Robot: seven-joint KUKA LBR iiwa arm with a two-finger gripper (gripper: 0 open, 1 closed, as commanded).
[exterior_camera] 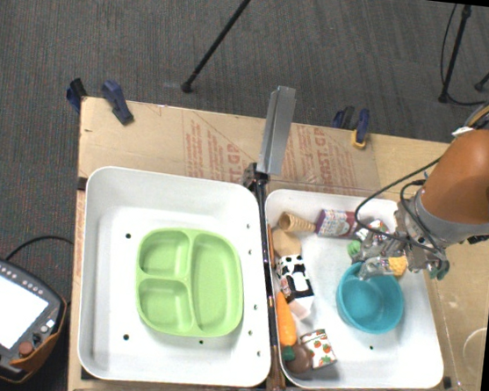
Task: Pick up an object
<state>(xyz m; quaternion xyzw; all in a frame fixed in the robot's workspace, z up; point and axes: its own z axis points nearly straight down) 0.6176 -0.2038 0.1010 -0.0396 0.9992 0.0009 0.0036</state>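
Note:
My gripper (385, 257) hangs over the right bin (401, 360), just above the far rim of a teal bowl (370, 305). A yellow and green piece shows right at its fingertips, but I cannot tell whether it is gripped. Along the bin's left side lie an ice-cream cone (296, 222), a small purple-labelled bottle (337, 223), a black-and-white cow-print carton (296, 281), an orange carrot (285, 322) and a small box with a strawberry picture (319, 346).
The left bin (98, 305) holds a light green divided plate (190, 281). A grey metal post (275, 141) stands between the bins at the back. Clamps (115, 99) grip the wooden bench's far edge. A tablet-like pendant (0, 311) lies at the lower left.

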